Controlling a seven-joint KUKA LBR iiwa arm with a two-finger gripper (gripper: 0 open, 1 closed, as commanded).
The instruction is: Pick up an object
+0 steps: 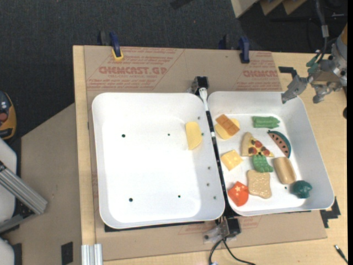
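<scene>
**Claw spread open above the right bin's far corner**

The claw (304,91) hangs at the upper right of the camera view, over the far right corner of the right bin (319,148), its two fingers spread wide with nothing between them. One fingertip (288,97) points down just past the bin's far rim; the other sits off to the right, over the tabletop (165,65).

Below the claw, the right bin holds a cluster of toy foods. Nearest is a green leafy piece (265,122), with a watermelon slice (279,141) just beside it. To the left lie an orange-brown bread-like block (226,126), a pizza slice (253,146) and a yellow cheese cube (231,159). Toward the near edge sit a green broccoli-like piece (262,163), a tan cylinder (284,170), a toast slice (258,184), a red piece (237,194) and a dark green round item (301,189).

The left bin (110,148) carries one pale yellow piece (193,135), close to its right wall.
</scene>
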